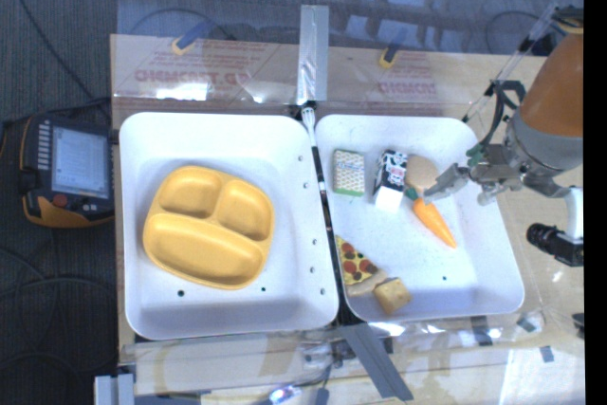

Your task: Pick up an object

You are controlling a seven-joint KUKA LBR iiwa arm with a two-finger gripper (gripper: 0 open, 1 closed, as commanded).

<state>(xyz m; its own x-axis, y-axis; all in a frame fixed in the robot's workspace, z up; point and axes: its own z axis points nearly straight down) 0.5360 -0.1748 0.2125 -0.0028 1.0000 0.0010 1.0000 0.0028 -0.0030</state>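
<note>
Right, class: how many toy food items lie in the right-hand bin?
6: a green cracker packet at upper left, milk carton beside it, tan round piece next, carrot mid-bin, pizza slice and bread chunk near the front. The gripper may hide more.

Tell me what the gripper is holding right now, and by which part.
Nothing that the view shows. The gripper sits just above the toy carrot's green-tipped end, beside a tan roundish item, with nothing visibly between its fingers.
</note>
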